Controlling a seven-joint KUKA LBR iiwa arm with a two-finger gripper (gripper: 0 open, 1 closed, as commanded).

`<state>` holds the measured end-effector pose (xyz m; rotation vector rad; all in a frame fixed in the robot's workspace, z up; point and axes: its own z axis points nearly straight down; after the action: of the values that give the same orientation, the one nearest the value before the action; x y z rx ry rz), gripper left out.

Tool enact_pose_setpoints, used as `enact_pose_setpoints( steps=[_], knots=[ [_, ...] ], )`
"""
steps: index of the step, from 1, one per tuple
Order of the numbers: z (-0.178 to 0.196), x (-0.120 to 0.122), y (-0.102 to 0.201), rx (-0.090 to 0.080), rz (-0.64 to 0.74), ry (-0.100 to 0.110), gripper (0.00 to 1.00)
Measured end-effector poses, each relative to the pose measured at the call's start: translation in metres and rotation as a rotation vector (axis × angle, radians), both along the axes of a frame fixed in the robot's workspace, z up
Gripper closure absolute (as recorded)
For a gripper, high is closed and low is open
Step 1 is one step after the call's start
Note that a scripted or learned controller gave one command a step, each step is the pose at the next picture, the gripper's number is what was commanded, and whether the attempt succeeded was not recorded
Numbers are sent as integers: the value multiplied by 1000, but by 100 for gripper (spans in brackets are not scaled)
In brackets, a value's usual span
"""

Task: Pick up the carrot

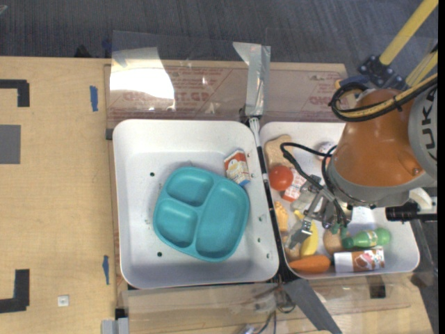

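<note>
The carrot (310, 263) is a short orange piece lying flat by the front wall of the right bin (410, 259). My gripper (311, 223) hangs over the middle of that bin, below the orange band of the arm, pointing down and to the left. In the view it sits a little behind the carrot, over a yellow banana-like piece (311, 242). Nothing orange shows in the gripper, and the arm hides the back right part of the bin.
Crowded around the carrot are a red-and-white can (359, 259), a green bottle (366, 239), a red tomato (280, 177) and other toy foods. The left bin (132, 186) holds a teal divided plate (201, 214) and a small carton (238, 167).
</note>
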<state>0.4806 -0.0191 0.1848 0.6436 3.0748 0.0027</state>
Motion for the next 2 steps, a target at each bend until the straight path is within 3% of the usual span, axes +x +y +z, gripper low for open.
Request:
enact_pose_setpoints(
  steps=[1,2],
  knots=[
    [0,53,-3,-2,-112,-4,0],
    [0,-1,-29,-1,-388,1,0]
  ],
)
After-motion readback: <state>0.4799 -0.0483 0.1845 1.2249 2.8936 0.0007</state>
